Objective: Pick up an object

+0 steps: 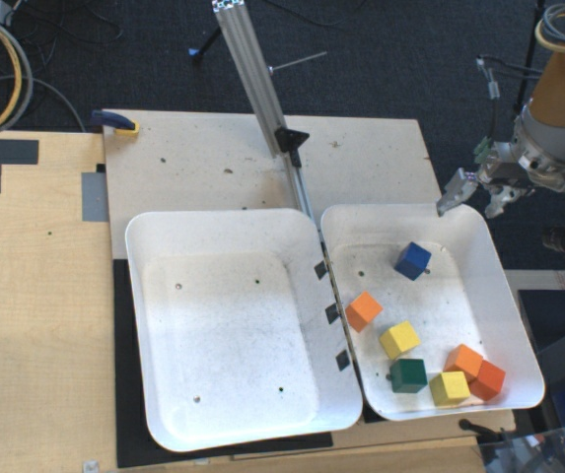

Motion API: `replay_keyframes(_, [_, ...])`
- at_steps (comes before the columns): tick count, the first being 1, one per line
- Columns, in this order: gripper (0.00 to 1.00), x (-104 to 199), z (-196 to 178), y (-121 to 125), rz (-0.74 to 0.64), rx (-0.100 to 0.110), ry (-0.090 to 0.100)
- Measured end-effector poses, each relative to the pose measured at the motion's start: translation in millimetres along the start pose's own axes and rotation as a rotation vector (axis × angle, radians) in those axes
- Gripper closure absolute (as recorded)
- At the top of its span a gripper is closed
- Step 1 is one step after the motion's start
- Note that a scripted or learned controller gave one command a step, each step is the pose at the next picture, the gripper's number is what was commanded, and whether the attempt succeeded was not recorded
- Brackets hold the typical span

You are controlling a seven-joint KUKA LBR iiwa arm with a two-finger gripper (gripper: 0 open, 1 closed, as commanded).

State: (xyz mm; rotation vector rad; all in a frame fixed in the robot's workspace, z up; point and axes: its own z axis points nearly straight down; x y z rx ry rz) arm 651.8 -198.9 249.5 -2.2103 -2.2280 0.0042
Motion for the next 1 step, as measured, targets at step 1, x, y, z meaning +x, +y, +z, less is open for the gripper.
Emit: replay_keyframes(1, [0.0, 0.1, 0.0, 0.0, -0.001, 0.0, 0.0])
